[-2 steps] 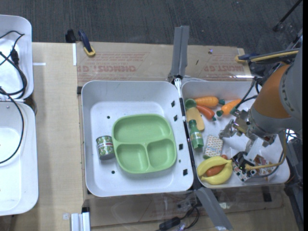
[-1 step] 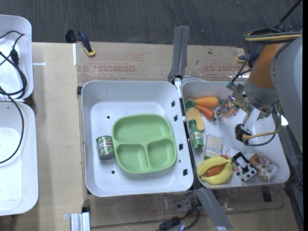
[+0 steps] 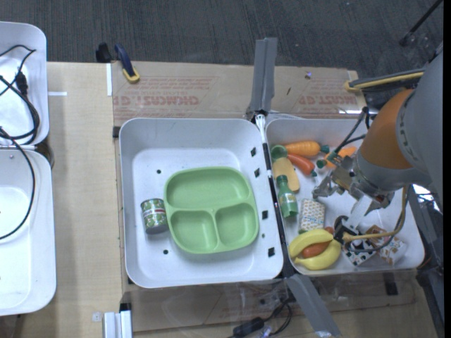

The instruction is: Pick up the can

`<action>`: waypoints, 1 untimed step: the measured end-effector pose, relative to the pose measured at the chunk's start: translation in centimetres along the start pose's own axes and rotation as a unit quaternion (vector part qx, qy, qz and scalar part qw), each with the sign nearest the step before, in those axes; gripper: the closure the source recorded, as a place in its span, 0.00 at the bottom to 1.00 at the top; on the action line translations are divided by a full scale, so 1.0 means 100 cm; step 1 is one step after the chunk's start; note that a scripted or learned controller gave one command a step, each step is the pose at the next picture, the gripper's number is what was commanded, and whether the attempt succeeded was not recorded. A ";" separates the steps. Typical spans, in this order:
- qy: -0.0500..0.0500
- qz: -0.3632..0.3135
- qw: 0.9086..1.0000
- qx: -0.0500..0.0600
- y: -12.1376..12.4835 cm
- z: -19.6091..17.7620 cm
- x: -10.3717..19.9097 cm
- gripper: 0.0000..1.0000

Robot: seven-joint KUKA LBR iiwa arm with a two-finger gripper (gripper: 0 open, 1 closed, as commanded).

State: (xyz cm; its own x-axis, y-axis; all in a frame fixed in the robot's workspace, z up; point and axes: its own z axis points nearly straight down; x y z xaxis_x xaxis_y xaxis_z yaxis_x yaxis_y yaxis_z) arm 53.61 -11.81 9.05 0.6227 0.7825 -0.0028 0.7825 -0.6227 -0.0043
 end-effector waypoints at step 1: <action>0.000 0.064 0.998 -0.001 0.079 -0.025 0.004 0.00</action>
